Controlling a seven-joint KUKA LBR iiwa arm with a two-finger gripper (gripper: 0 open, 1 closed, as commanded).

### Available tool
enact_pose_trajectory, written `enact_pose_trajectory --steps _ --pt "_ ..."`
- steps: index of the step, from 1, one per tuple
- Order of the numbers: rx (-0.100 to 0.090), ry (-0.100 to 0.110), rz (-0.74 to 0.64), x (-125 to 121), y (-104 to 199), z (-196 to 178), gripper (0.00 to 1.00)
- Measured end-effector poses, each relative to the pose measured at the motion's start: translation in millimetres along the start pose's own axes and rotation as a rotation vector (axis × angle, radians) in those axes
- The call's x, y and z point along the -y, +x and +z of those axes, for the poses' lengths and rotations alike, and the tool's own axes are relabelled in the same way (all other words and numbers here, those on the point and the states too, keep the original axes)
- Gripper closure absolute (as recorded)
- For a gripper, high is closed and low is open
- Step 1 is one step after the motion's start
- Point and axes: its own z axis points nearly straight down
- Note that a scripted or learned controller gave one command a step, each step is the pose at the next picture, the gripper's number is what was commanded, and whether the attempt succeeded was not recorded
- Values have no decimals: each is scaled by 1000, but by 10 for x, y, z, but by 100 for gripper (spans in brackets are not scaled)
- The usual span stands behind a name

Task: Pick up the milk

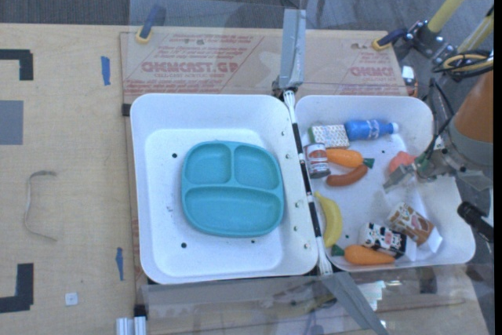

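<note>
While the gripper [401,175] hangs over the right bin [455,243], whether it is wide or narrow I cannot tell. It is beside a red item [401,160]. The milk [383,238], cow-patterned, lies nearer the front, touching a carrot [367,254]; descend centred, clear of the neighbouring packet [411,223].

Two white bins on the worktop, arm reaching in from the right

The left bin [149,169] holds a teal divided plate [233,188]. The right bin [420,112] holds a blue bottle [369,129], a can [317,161], two carrots [349,158] [367,255], a sausage [347,177], a banana [331,219], a snack packet [412,223] and the cow-patterned milk [383,238] near its front edge. The claw [408,172] hovers over the bin's right side, well apart from the milk.
</note>
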Motion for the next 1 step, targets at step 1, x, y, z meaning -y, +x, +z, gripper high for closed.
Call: enact_pose_trajectory --steps 1 --pt "1 0 9 635 170 80 0"
